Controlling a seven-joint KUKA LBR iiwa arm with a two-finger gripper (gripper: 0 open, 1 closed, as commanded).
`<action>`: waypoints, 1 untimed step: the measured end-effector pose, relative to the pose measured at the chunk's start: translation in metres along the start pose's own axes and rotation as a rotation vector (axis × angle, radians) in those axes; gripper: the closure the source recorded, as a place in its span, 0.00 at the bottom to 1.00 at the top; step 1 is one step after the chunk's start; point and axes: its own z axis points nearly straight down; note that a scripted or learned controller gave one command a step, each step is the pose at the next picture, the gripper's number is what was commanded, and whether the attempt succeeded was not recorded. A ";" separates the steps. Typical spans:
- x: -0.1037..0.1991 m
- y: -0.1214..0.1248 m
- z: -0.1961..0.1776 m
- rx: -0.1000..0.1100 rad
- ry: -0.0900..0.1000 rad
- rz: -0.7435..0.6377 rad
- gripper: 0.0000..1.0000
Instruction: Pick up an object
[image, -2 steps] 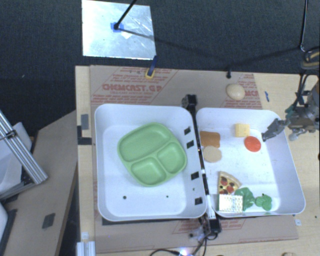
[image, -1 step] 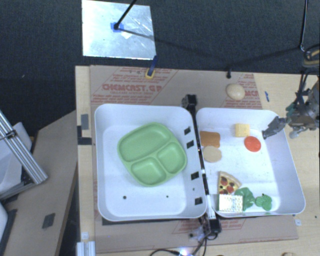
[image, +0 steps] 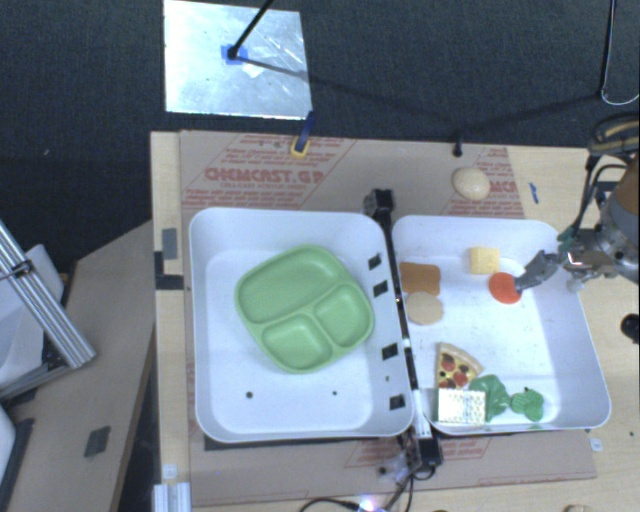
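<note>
The right bin (image: 570, 345) holds several toy foods: a yellow block (image: 484, 260), a red disc (image: 504, 289), a brown toast slice (image: 420, 277), a beige round piece (image: 424, 309), a pizza slice (image: 455, 365), a speckled white square (image: 461, 405) and green leaves (image: 508, 395). My gripper (image: 537, 271) reaches in over the bin's right rim. Its tip sits just right of the red disc and slightly above it, close to touching. I see nothing held in it.
The left bin (image: 215, 400) carries a green divided plate (image: 305, 308). A black divider (image: 395, 310) runs between the bins. A beige egg-shaped object (image: 471, 182) lies on the cardboard behind the right bin. A foil sheet (image: 238, 60) lies at the back.
</note>
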 end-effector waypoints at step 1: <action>0.004 -0.005 0.044 0.000 0.000 0.000 0.00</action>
